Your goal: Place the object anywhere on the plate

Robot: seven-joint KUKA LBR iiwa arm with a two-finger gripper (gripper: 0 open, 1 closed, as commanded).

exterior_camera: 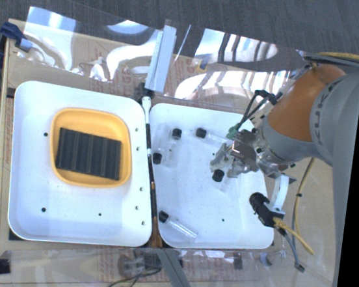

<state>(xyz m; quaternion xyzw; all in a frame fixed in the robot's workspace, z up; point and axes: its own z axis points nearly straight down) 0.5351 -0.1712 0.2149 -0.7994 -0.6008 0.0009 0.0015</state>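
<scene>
A small clear tube with a black cap is being approached by the gripper near the right bin's centre, at three o'clock from the yellow plate. Its grip cannot be told. The tube is being judged light, stiff and slippery, best pinched across its middle.

The plate lies open in the left bin. Small tubes dot the right bin, centre bare.
</scene>
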